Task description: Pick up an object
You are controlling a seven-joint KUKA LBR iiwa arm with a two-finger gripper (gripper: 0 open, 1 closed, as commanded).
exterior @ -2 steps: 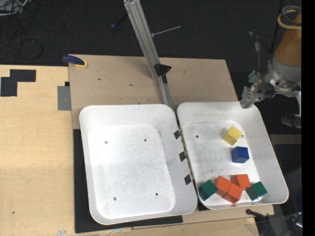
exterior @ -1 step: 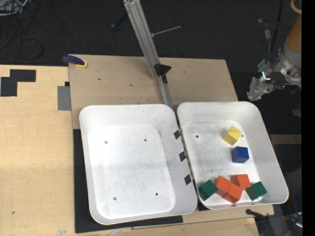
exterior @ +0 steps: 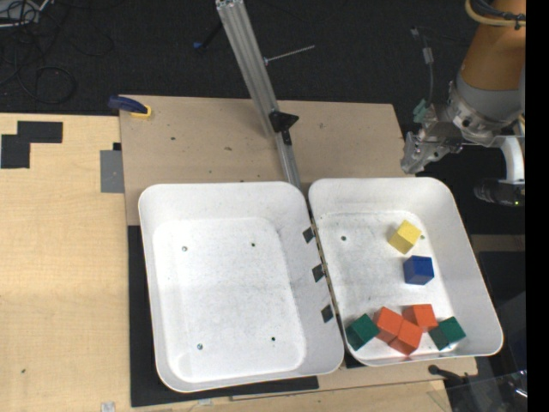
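Observation:
The right bin (exterior: 463, 230) holds a yellow block (exterior: 405, 235), a blue block (exterior: 419, 269), and a cluster at its near edge: two green blocks (exterior: 362, 330) (exterior: 447, 332) flanking several orange-red blocks (exterior: 403, 326). My gripper (exterior: 415, 157) hangs above the bench just past the right bin's far edge, up and away from the blocks. Nothing shows between its fingers.
The left bin (exterior: 159, 221) lies beside the right one, with black clips (exterior: 318, 271) along the shared rim. A slanted aluminium rail (exterior: 256, 75) rises behind the bins. A small blue-yellow clamp (exterior: 130, 106) rests at the bench's far left corner.

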